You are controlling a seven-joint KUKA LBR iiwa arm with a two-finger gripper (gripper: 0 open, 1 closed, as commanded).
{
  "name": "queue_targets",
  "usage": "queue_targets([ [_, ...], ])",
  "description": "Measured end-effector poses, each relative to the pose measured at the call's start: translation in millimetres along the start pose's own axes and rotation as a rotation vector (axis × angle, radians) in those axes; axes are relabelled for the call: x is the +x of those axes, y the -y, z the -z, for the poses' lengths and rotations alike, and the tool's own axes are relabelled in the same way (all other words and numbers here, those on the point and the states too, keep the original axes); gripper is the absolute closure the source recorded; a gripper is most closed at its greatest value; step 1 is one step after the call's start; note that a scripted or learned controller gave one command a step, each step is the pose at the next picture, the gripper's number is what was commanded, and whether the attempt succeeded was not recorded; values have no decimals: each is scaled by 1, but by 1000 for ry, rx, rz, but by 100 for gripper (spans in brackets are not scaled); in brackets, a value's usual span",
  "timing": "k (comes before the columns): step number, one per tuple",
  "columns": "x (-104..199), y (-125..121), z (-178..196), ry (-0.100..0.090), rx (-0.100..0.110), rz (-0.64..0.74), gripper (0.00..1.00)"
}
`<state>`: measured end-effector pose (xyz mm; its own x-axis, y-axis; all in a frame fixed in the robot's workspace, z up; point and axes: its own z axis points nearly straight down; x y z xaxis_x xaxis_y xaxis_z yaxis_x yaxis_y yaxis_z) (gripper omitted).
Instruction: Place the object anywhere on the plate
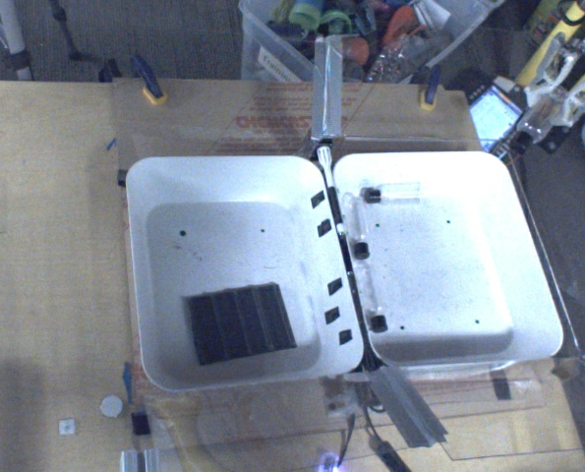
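Judging the pick not yet begun, you must first grasp the clear tube [391, 193], then reach the dark plate [241, 324]; jaw state I cannot tell.

Single fixed camera above bench [46, 214], looking down at slant toward 12 o'clock. Both white bins in frame: left bin [154, 190] toward 9 o'clock, right bin [528, 313] toward 3 o'clock, divider near centre. Moderate distance; bench surround visible on all sides, clutter tub [272, 37] at 12 o'clock edge
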<state>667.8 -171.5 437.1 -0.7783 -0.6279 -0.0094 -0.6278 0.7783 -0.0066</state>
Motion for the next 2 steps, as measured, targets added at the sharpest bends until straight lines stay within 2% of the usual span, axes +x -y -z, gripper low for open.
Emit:
queue_targets([
  [1, -55, -69, 0, -7, -4, -496, 100],
  [2, 4, 4, 0, -1, 1, -251, 100],
])
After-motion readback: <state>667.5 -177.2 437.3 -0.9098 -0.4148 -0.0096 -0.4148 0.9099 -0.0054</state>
